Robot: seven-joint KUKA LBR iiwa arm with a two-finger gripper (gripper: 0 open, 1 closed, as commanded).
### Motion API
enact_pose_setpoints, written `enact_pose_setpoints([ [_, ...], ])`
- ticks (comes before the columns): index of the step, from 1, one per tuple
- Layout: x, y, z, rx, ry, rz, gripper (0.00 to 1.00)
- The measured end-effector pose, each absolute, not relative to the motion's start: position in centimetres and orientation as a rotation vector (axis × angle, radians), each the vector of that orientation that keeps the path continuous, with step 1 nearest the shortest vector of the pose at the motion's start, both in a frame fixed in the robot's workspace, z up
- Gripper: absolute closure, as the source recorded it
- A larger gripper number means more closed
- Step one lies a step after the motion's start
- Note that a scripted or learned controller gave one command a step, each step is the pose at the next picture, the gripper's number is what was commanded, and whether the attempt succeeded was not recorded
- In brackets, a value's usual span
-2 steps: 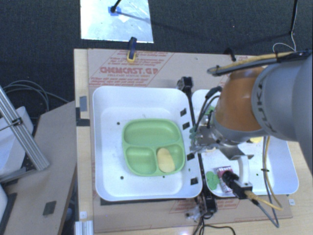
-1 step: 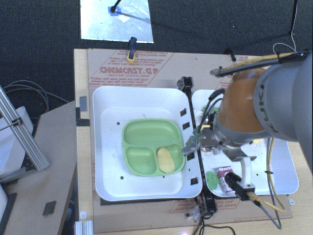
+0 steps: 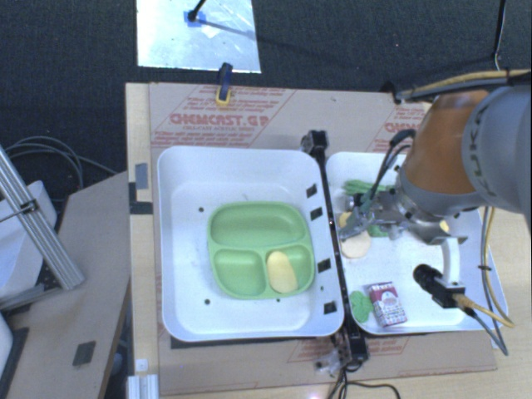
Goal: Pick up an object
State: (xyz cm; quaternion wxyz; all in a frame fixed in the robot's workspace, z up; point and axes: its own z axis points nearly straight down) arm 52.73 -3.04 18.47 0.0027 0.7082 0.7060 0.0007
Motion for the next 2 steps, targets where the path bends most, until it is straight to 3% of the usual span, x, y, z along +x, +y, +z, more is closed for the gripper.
enact_pose_setpoints([
  [1, 52.1, 13.9, 20.6, 2.201, 2.243, 0.01, 0.0],
  [2, 52.2, 12.9, 20.5, 2.218, 2.225, 0.001, 0.0],
])
